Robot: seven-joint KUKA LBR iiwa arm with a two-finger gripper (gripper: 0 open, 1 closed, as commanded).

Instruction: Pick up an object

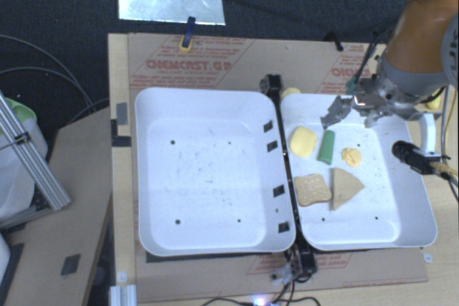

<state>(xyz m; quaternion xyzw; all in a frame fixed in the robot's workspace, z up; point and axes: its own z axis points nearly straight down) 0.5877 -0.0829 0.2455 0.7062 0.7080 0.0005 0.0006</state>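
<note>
Jaws spread, gripper point(353, 113) over right bin point(409, 226), cardboard bench point(215, 61)

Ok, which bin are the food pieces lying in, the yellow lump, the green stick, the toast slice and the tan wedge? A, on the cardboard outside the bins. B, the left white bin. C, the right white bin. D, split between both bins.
C: the yellow lump, green stick, toast slice and tan wedge all lie inside the right white bin, on the arm's side of the divider.
</note>
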